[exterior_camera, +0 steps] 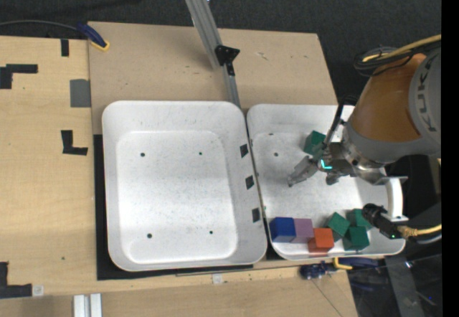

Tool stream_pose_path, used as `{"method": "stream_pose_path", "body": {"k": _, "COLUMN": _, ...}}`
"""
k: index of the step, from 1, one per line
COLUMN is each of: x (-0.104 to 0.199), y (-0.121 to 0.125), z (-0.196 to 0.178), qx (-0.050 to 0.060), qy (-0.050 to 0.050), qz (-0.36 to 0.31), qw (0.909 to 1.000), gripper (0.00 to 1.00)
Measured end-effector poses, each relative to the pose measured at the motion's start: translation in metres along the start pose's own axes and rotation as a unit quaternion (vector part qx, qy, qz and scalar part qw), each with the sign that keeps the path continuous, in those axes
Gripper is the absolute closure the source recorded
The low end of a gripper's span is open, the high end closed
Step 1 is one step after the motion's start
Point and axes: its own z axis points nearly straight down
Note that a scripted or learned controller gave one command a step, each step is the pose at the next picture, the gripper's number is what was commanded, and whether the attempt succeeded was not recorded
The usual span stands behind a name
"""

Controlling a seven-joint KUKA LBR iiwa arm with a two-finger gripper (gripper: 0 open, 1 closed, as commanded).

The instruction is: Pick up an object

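My gripper (313,178) hangs over the middle of the right bin (283,122), fingers spread open with bare bin floor between them. A dark green block (313,142) lies just behind it, close to the wrist. Along the bin's front edge sit a blue cube (282,228), a purple block (303,227), an orange cube (322,239) and two green blocks (338,222) (356,237). The orange-banded arm covers the bin's right side.
The left bin (115,165) stands beside the right one, sharing a raised rim in the middle. A grey metal bar (201,7) slants down from the top to the bins' back edge. Cables lie at the bench's right edge.
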Motion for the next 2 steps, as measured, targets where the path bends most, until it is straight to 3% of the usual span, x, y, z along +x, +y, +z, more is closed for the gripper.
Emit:
{"method": "stream_pose_path", "body": {"k": 1, "x": 0.0, "y": 0.001, "z": -0.002, "qx": -0.002, "qy": 0.0, "qz": 0.0, "qw": 1.0, "gripper": 0.0}}
{"method": "stream_pose_path", "body": {"k": 2, "x": -0.007, "y": 0.005, "z": 0.057, "qx": 0.001, "qy": 0.0, "qz": 0.001, "qw": 1.0, "gripper": 0.0}}
